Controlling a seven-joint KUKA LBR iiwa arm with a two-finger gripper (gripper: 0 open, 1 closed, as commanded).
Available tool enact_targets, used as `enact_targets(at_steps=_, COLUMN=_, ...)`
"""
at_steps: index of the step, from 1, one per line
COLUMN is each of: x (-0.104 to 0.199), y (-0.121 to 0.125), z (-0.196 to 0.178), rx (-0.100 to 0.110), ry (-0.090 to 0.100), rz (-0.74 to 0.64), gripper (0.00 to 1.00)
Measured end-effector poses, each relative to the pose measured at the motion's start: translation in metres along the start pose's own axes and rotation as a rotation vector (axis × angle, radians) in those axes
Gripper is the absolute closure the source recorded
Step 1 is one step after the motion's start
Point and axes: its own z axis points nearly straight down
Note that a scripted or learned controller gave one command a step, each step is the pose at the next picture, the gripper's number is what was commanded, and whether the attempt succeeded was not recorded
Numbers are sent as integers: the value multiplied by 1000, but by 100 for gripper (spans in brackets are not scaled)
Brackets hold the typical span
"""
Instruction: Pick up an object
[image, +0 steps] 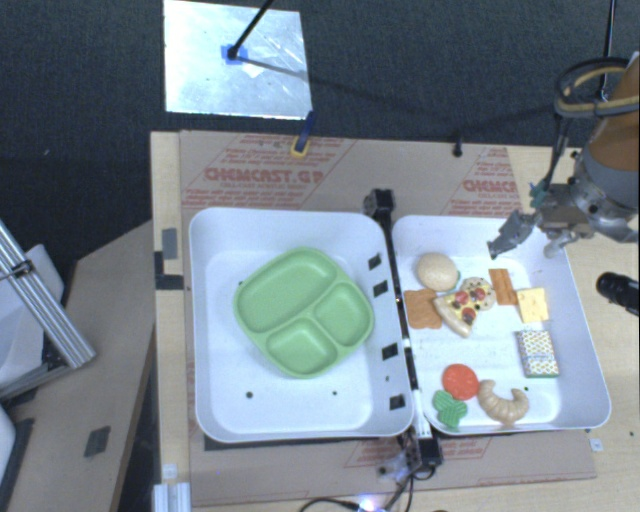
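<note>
Right now, from the overhead camera, my gripper (528, 233) hangs over the back right part of the right bin (580, 345), and nothing sits between its tips; whether it is spread or closed I cannot tell from this slant. The things I could take lie below and to the side of it: a pale bread roll (436, 270), a pizza slice (466, 305) touching a brown cracker (424, 309), a small orange-brown piece (503, 287), a yellow cheese slice (532, 304), a patterned packet (538, 352), a red tomato (460, 380) beside a green broccoli (449, 409), and a croissant (504, 401). The left bin (215, 330) bears a green divided plate (304, 313).

My worry is crowding: the pizza, cracker and roll sit so close that a descent between them could nudge one aside or close on an edge and slip. The flat cheese looks hard to get under.

My arm comes in from the right, wrist tilted down toward the bin's rear wall.
</note>
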Motion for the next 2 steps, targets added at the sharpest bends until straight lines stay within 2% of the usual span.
enact_targets(at_steps=1, x=0, y=1, z=-4, rx=-8, ry=-1, rz=-1, gripper=0)
enact_targets(at_steps=2, x=2, y=6, z=57, rx=-3, ry=0, rz=1, gripper=0)
